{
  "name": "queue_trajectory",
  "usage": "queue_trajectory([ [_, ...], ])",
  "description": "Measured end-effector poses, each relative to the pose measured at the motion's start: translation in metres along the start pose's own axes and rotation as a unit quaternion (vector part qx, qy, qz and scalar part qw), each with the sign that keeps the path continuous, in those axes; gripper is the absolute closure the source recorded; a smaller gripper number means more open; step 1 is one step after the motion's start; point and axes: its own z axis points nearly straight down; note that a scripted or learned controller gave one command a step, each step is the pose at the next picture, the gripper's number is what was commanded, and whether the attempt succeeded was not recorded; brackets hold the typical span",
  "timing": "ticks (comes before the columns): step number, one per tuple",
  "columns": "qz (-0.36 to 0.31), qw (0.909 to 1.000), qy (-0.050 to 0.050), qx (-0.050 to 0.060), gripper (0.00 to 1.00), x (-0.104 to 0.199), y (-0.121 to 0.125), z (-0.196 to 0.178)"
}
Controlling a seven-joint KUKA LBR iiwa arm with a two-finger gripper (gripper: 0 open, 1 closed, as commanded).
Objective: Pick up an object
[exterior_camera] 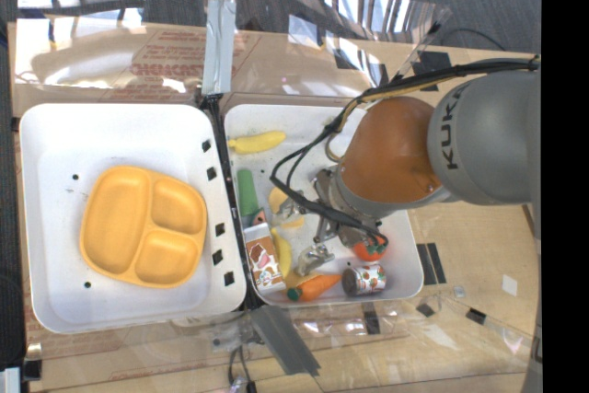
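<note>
Arm reaching down into the right bin (405, 276) among toy food.
The gripper (322, 246) is hanging over a carrot (315, 286) and a small can (366, 279); a yellow divided plate (143, 225) is lying in the left bin (46, 143).

Two bins sit side by side on the bench (110, 60). The left bin (46, 143) has just a divided plate (143, 225) lying in its middle. The right bin (405, 276) is where all the clutter is: a banana (258, 142) near the far wall, a cucumber (248, 195) along the left wall, then a small carton (262, 262) nearer the front. Right of the carton is a second small banana (282, 255), with a carrot (314, 287) by the front wall. A can (366, 279) lies right of the carrot, a tomato (370, 248) just behind it. The arm (442, 152) hangs over the bin's middle and right part, claw (322, 244) down among the stuff.
</note>
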Motion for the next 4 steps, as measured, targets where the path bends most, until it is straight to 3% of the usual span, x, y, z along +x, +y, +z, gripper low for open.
queue_trajectory([
  [1, 0.078, 0.997, 0.006, 0.0, 0.0, -0.052, 0.011, 0.003],
  [2, -0.035, 0.9994, 0.004, -0.001, 0.0, 0.014, 0.03, 0.0],
  [3, -0.049, 0.9988, 0.005, -0.001, 0.0, -0.019, 0.024, 0.003],
  [4, 0.02, 0.9998, 0.005, 0.0, 0.0, -0.006, -0.03, -0.068],
])
